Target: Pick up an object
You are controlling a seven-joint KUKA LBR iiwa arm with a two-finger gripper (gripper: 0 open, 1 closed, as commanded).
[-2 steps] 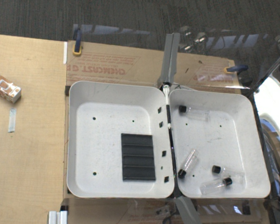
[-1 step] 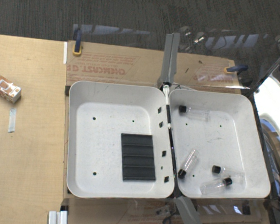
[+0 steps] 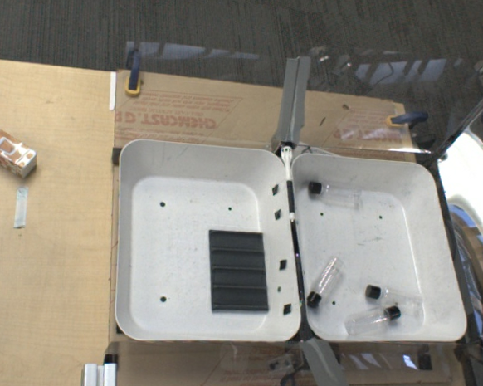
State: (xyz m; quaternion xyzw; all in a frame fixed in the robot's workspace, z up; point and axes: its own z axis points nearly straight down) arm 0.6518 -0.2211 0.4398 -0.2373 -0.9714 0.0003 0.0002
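Note:
The left white bin holds a black ribbed rectangular block lying flat near its middle. In the right white bin lie several clear vials with black caps. One vial is at the far left of that bin. Another vial lies slanted near the divider. A black cap and a further vial sit near the front right corner.
A small orange and white box and a white strip lie on the wooden bench to the left. Cardboard lies under the bins, held by clamps. A grey bar stands behind the bins' joint.

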